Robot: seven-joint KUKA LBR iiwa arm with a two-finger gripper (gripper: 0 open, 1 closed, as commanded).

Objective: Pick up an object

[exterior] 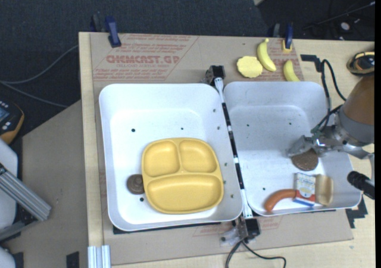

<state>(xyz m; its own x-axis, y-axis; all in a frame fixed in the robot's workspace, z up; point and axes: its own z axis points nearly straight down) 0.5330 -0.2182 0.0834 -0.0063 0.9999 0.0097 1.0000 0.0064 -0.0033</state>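
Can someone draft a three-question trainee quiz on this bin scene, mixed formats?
1. True or false: the yellow three-compartment plastic plate lies in the right shallow white bin.
2. Multiple choice: which thing lies nearest the pincer? A) round brown flat disc B) orange toy sausage C) yellow toy banana
3. Fill in: the small brown round piece in the left shallow white bin touches the plate's ____ edge as the camera sees it.

Key: 1 false, it lies in the left bin. 2 A, just below the pincer. 3 left.
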